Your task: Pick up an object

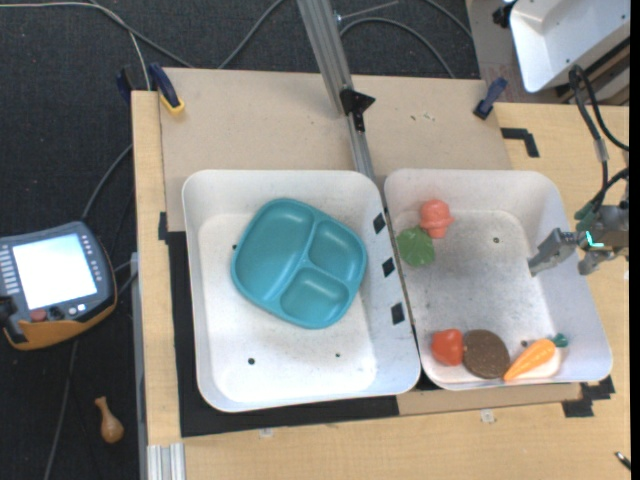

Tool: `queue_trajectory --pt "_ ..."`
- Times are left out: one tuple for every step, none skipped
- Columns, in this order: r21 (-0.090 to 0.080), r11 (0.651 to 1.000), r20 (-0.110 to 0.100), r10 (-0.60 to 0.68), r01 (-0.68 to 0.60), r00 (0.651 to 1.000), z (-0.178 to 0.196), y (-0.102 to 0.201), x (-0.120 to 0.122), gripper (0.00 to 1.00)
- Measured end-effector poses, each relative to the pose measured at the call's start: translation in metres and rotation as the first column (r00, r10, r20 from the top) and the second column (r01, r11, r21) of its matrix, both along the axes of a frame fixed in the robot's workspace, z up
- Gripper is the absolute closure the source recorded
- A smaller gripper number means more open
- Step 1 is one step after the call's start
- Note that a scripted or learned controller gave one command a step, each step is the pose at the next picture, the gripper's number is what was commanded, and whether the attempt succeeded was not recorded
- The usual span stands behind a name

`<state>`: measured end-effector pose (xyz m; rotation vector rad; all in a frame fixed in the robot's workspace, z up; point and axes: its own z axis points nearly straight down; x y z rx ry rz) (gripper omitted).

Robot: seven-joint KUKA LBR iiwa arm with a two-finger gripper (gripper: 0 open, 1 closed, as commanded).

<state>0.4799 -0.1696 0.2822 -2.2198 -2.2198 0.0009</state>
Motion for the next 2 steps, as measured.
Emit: queue_trajectory --pt "0.000 1.000 0.002 0.000 0.000 1.000 0.001 0.000 0.000 0.00" --pt "0.001 1.000 -0.002 0.000 0.000 1.000 -0.060 0.004 0.000 0.00"
